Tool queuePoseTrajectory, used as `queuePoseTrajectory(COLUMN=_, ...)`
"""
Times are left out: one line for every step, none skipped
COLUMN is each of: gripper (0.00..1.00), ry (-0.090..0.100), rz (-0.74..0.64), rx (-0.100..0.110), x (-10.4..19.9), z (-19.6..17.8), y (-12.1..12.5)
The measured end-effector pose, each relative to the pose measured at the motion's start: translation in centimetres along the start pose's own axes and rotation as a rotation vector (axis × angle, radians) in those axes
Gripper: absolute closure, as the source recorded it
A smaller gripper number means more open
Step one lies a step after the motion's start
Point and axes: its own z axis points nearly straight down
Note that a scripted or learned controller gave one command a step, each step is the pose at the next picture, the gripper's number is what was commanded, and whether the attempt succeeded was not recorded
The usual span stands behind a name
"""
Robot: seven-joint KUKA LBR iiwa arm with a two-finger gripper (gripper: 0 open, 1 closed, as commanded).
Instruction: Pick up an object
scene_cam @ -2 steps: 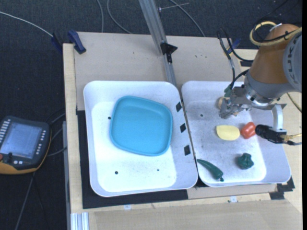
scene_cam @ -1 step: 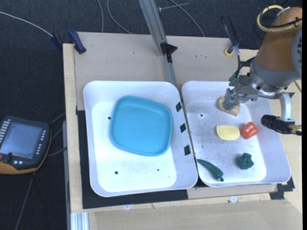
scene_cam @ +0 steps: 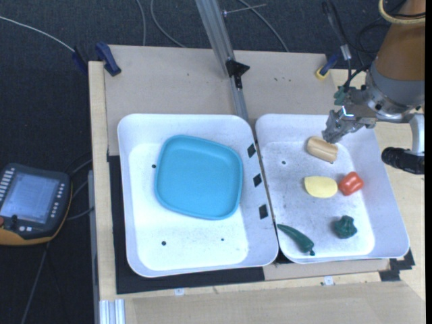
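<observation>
Dark speckled carpet surrounds a pale wooden table (scene_cam: pixel 175 79), with thin cables looping over the floor and a handheld control pendant (scene_cam: pixel 30 204) with a lit screen lying at the left. Blue clamps (scene_cam: pixel 108 58) grip the table's far corners, and a slim metal pole (scene_cam: pixel 216 32) slants down to the seam between two shallow white bins that sit side by side on a black mat. Both bins are smooth moulded plastic with rounded corners, their floors dusted with fine dark specks. Inside the left bin (scene_cam: pixel 135 248) lies a glossy turquoise plate (scene_cam: pixel 199 176), square with softly rounded corners and a raised rim, resting at a slight tilt. The right bin (scene_cam: pixel 385 241) holds five small toy foods: a tan, stubby cylinder like a bread roll (scene_cam: pixel 321 148) near the far wall, a smooth yellow oval (scene_cam: pixel 320 186) in the middle, a red-orange pepper-like piece (scene_cam: pixel 349 183) touching the oval's right side, a knobbly dark green lump (scene_cam: pixel 345 227) nearer the front, and a slender curved green chilli (scene_cam: pixel 297 238) at the front left corner. From the right reaches the grey arm with its orange band (scene_cam: pixel 398 46); its gripper (scene_cam: pixel 335 132) hangs just above the far right end of the bread roll, the metal jaws looking close together with nothing clamped between them.
</observation>
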Motion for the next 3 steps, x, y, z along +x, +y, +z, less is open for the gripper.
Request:
queuePoseTrajectory(gripper=1.0, ry=0.002, rz=-0.004, rx=0.004, x=5.2, z=-0.4, y=0.7)
queuePoseTrajectory(gripper=1.0, ry=0.002, rz=-0.004, rx=0.005, x=11.2, z=0.1, y=1.4)
queuePoseTrajectory(gripper=1.0, ry=0.001, rz=-0.004, rx=0.006, x=15.7, z=1.6, y=1.1)
